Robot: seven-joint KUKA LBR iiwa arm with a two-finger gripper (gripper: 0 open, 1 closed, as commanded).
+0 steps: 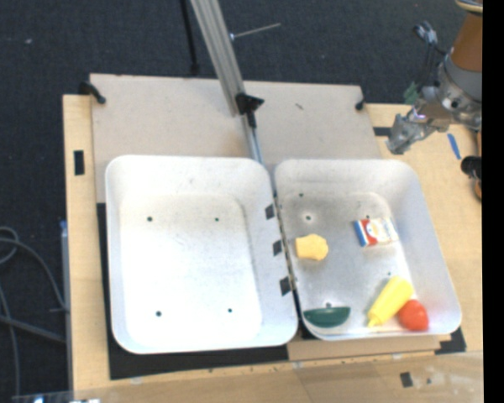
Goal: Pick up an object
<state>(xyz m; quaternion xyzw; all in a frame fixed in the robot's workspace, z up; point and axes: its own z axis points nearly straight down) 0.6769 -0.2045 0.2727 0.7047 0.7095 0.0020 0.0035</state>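
Observation:
The right bin [420, 200] holds several small objects. A yellow lump [311, 248] lies near its left wall. A small white box with red and blue print [375, 232] rests to the right of it. Along the front wall sit a dark green bowl-shaped piece [328, 315], a yellow bottle-like toy [390, 300] and a red ball [413, 316] touching that toy. My gripper [405, 130] hangs off the arm at the upper right, outside the bin, above the bench beyond the bin's back right corner. Nothing is seen between its fingers.
The left bin [126, 225] sits beside the right one, with black clips [279, 246] along the shared wall. A slanted aluminium post [223, 49] rises from behind the bins. Cables [8, 250] lie on the dark floor at the left.

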